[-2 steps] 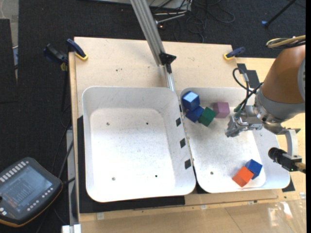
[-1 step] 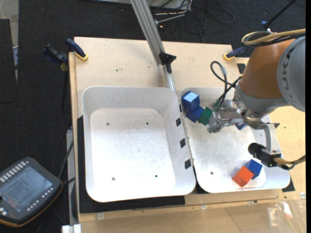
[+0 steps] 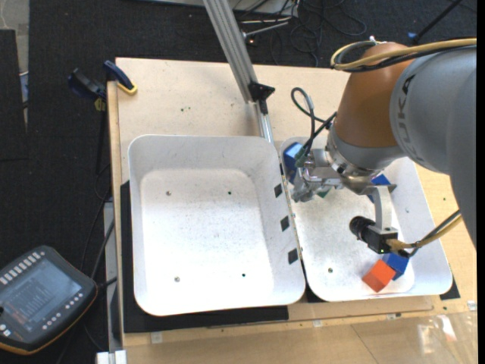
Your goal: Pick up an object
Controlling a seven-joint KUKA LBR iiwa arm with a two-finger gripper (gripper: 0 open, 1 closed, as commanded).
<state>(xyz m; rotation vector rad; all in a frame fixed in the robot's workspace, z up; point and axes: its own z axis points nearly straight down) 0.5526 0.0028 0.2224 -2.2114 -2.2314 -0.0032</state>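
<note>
My gripper (image 3: 305,182) hangs low over the far left part of the right bin (image 3: 333,283), close to the wall shared with the left bin. A blue object (image 3: 292,156) lies right beside it at the bin's far left corner, partly covered by the gripper. A bit of green (image 3: 323,192) peeks out under the wrist. An orange block (image 3: 377,277) and a blue block (image 3: 395,264) sit touching each other near the bin's front right corner. Another blue piece (image 3: 381,180) shows behind the wrist on the right.
The left bin (image 3: 144,165) stands to the left with a bare white floor. A slanted metal pole (image 3: 235,51) comes down at the back between the bins. A blue and yellow clamp (image 3: 114,78) grips the bench's far left corner.
</note>
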